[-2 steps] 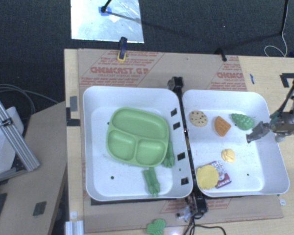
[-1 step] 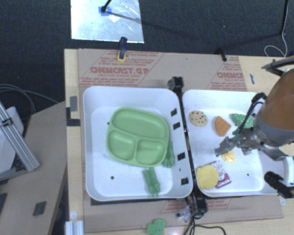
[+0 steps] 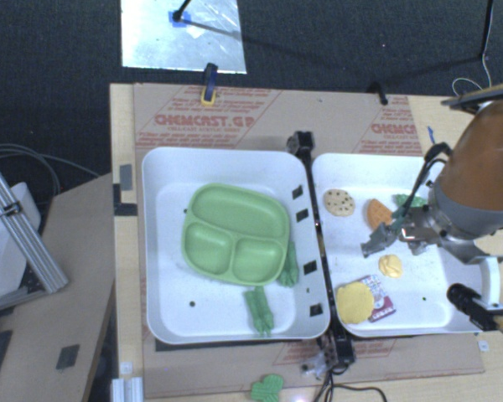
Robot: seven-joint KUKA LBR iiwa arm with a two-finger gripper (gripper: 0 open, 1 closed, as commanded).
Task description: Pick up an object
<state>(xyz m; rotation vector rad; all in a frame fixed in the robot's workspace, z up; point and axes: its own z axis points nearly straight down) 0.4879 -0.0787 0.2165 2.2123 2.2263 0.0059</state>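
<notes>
In the right bin (image 3: pixel 360 164) lie a chocolate-chip cookie (image 3: pixel 339 202), an orange food piece (image 3: pixel 377 213), a small green piece (image 3: pixel 402 199), a small pale yellow piece (image 3: pixel 391 265), a larger round yellow piece (image 3: pixel 355 301) and a purple-and-white packet (image 3: pixel 381 298). My gripper (image 3: pixel 386 238) hangs over the middle of this bin, just below the orange piece and just above the pale yellow one. Nothing shows in its grasp. The grey and orange arm (image 3: pixel 482 174) covers the bin's right part.
The left bin (image 3: pixel 163 224) holds a green divided plate (image 3: pixel 235 234), with a green toy vegetable (image 3: pixel 260 310) at its front and another (image 3: pixel 290 266) by the plate's right edge. A green item (image 3: pixel 268 387) lies on the bench in front of the bins.
</notes>
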